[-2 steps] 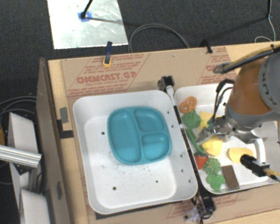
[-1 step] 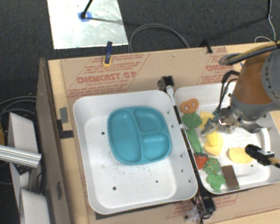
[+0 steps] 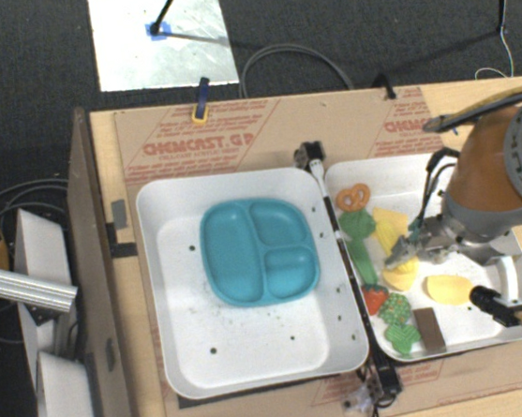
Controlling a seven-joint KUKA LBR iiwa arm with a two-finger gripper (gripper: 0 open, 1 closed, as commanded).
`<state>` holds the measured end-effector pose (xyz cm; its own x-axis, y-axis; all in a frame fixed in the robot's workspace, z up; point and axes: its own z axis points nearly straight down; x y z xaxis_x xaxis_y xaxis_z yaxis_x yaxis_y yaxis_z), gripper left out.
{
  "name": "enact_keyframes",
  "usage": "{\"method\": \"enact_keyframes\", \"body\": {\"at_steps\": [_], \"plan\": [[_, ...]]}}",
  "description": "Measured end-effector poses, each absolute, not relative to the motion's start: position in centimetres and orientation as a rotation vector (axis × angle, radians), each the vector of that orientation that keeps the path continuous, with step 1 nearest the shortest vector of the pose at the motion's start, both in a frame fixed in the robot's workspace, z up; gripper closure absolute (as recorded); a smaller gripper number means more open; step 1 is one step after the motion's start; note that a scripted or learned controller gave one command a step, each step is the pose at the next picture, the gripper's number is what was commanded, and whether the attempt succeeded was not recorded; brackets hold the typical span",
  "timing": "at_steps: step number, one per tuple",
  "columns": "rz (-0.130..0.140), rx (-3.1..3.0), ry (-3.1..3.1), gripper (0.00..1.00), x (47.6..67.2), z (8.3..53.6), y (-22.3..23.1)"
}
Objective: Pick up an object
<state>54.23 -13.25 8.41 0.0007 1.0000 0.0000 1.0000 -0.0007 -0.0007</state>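
— Camera view: which object is it after?

— Likely the yellow piece (image 3: 394, 230) in the right bin (image 3: 516, 327), among green, red and orange toys. It looks smooth and soft-edged.

— Lifted?

— No, it lies on the bin floor. The pincer (image 3: 414, 242) hangs just over it; I cannot tell its state. The grasp remains.

— Beyond?

— A blue tray (image 3: 259, 250) sits in the left bin (image 3: 189, 353).

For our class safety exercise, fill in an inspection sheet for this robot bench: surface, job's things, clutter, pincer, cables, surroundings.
Surface: bench bearing a left bin and a right bin.
Job's things: blue divided plate in left bin; pretzel, green toy, yellow pieces in right bin.
Clutter: nothing seen.
Pincer: over right bin; fingers unclear.
Cables: loop behind the bench.
Surroundings: dark floor, silver sheet.
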Motion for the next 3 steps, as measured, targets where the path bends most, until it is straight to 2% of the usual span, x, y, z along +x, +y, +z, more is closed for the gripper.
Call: {"method": "enact_keyframes", "body": {"at_steps": [1, 2, 3], "plan": [[-0.007, -2.220, -2.234, 0.00, 61.5, 8.6, -13.8], [-0.006, -2.218, -2.233, 1.00, 61.2, 9.6, -13.8], [-0.012, -2.213, -2.238, 1.00, 62.0, 19.0, -6.3]]}}
